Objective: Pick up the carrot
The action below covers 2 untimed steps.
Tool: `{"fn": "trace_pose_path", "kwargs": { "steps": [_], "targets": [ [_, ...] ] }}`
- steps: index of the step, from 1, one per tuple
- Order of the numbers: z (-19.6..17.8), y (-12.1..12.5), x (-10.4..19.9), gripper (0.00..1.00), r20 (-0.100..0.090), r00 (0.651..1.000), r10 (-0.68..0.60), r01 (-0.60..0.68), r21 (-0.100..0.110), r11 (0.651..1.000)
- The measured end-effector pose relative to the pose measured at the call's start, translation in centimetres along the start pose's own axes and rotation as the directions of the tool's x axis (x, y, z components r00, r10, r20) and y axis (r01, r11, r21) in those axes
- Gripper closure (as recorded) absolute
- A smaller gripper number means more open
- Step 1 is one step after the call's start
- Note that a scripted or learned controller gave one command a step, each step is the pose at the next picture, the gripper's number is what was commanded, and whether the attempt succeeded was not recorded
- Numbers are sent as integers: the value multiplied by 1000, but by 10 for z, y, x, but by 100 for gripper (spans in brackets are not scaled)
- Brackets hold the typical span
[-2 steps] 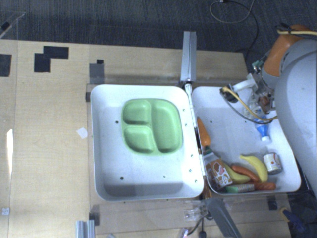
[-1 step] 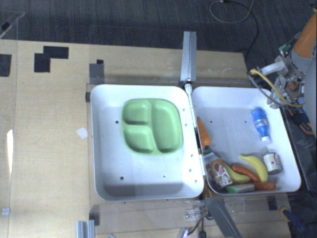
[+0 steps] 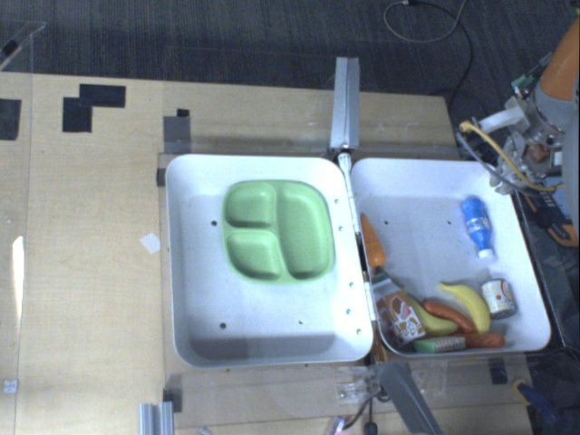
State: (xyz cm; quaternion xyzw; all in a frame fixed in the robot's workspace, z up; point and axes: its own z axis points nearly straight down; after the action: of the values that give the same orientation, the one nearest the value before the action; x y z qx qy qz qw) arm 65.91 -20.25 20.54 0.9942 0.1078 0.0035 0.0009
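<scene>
While the arm (image 3: pixel 560 75) hangs at the right edge above the far corner of the right bin (image 3: pixel 426 193), its gripper (image 3: pixel 526 166) sits in a tangle of yellow cable and grey metal parts, and I cannot tell how its fingers stand or whether anything is between them. Well apart from it, the carrot (image 3: pixel 372 243) lies against the left wall of that bin, right beside the divider: a slim orange taper with a dark green end, pointing along the wall. Both bins are shallow, glossy white plastic with rounded corners. In the left bin (image 3: pixel 195 270) rests a soft-cornered green tray (image 3: pixel 278 229), moulded into three compartments. At the near edge of the right bin a cluster of toy food is piled together: a curved yellow banana (image 3: pixel 469 304), a smooth orange-red sausage shape (image 3: pixel 442 314), a brown packet (image 3: pixel 401 315) and a small squat can (image 3: pixel 498 298) just beside the banana. A clear blue bottle (image 3: pixel 477 226) with a white cap lies alone near the far right wall. Under everything is a pale wooden bench (image 3: pixel 82 243).
</scene>
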Motion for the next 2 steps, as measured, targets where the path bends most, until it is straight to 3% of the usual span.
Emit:
{"fn": "trace_pose_path", "kwargs": {
  "steps": [2],
  "targets": [
    [-22,-3,4,100,-5,1000,-19,19,-3,1000]
  ]
}}
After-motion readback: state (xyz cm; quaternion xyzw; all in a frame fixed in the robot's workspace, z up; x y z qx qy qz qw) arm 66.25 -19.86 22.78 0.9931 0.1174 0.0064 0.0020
